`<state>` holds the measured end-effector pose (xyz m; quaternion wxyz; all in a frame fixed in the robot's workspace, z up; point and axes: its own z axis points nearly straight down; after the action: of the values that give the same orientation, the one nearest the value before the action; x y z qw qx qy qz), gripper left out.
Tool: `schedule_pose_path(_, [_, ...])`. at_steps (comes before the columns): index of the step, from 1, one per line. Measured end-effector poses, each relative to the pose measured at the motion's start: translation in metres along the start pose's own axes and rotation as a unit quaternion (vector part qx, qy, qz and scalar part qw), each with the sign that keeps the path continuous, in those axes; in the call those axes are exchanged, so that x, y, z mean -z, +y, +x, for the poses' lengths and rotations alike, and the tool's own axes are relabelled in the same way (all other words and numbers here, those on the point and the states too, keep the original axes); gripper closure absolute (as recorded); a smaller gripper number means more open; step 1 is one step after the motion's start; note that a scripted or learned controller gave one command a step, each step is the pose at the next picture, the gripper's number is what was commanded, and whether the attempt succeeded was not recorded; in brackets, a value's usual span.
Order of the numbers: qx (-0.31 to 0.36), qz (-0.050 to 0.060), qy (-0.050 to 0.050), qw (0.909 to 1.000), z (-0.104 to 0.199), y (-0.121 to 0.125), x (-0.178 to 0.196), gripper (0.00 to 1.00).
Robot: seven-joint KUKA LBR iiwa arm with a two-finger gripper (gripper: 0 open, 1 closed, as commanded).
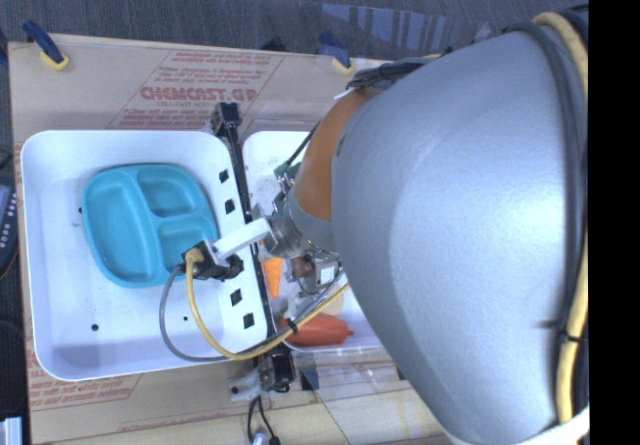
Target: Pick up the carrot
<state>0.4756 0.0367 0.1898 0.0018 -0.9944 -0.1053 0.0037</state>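
The carrot (pixel 322 331), orange-red and lying lengthwise, rests near the front edge of the right bin (pixel 272 148). My gripper (pixel 305 271) hangs low over that bin just above and to the left of the carrot, mostly hidden under the grey arm (pixel 460 233) and its orange band (pixel 318 183). A small orange piece (pixel 272 276) shows beside the gripper, close to the divider; what it is cannot be made out.
A blue divided plate (pixel 148 221) lies in the left bin (pixel 50 263). Yellow and grey cables (pixel 190 328) loop from the wrist over the left bin's front part. A black and white divider (pixel 240 233) runs between the bins. The arm covers most of the right bin.
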Motion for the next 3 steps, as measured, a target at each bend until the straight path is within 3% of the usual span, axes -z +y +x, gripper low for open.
schedule_pose_path(3, [0.0,0.0,0.0,1.0,0.0,0.0,0.0,0.0])
